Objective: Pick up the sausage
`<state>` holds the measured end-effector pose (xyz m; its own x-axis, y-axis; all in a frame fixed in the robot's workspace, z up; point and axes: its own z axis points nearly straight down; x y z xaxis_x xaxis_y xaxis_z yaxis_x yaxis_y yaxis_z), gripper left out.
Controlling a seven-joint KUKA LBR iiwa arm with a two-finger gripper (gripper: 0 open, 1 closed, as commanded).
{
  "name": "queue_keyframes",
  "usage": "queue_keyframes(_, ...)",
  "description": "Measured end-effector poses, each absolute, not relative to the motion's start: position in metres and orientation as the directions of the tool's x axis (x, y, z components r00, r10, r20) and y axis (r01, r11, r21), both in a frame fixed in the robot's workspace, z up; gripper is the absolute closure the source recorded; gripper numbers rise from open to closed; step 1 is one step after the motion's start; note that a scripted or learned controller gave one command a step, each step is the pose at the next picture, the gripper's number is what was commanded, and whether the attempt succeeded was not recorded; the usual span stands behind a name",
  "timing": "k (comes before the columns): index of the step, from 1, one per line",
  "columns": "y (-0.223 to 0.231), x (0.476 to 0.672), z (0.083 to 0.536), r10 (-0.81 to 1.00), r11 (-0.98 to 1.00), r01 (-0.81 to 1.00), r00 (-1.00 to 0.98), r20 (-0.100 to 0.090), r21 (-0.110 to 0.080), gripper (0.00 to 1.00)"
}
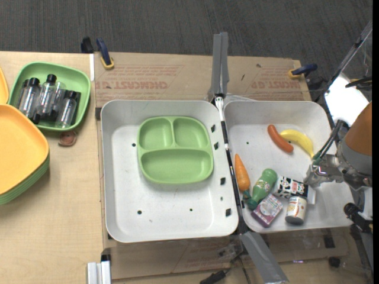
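Pincer (314, 178) hangs at the right bin's (260, 112) right edge; can't tell its state. Sausage (280, 139) lies up-left of it, touching banana (298, 141), so approach from the free left side.

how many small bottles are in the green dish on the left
4, I think: small clear black-capped bottles lying side by side in the square green dish on the wooden bench left of the bins. Overlap may hide another.
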<state>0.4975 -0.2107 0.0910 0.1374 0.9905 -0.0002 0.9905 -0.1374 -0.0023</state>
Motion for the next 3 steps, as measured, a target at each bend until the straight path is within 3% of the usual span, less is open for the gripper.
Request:
queue_keyframes(1,-0.211,0.497,0.099,0.991,-0.137,0.991,0.137,0.000,-0.004,1.00)
queue_keyframes(2,-0.161,0.496,0.227,1.000,-0.010,1.000,0.010,-0.001,-0.001,1.00)
queue_keyframes(3,-0.178,0.542,0.291,0.999,0.047,0.999,-0.047,-0.002,-0.002,1.00)
